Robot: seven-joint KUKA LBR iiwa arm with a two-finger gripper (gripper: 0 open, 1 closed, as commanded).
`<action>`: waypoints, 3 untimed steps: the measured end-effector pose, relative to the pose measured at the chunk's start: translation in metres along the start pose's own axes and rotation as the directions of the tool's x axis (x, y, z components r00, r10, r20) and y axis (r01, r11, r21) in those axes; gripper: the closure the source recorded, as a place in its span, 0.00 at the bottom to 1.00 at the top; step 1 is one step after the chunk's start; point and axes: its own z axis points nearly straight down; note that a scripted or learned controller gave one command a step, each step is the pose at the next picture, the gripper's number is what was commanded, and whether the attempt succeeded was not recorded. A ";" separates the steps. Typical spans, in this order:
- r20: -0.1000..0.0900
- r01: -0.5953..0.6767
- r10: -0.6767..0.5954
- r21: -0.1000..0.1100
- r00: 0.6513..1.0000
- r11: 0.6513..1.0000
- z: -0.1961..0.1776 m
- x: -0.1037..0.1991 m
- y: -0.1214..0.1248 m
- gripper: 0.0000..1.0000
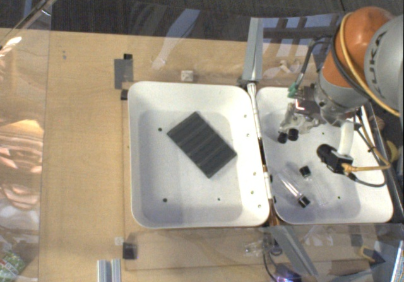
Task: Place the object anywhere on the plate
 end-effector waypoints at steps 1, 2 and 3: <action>0.000 0.061 -0.061 0.002 0.998 0.998 0.025 0.001 0.029 1.00; 0.000 0.033 -0.033 -0.011 0.999 0.999 0.106 -0.017 0.076 1.00; -0.003 0.011 -0.011 0.013 1.000 1.000 0.110 -0.018 0.095 1.00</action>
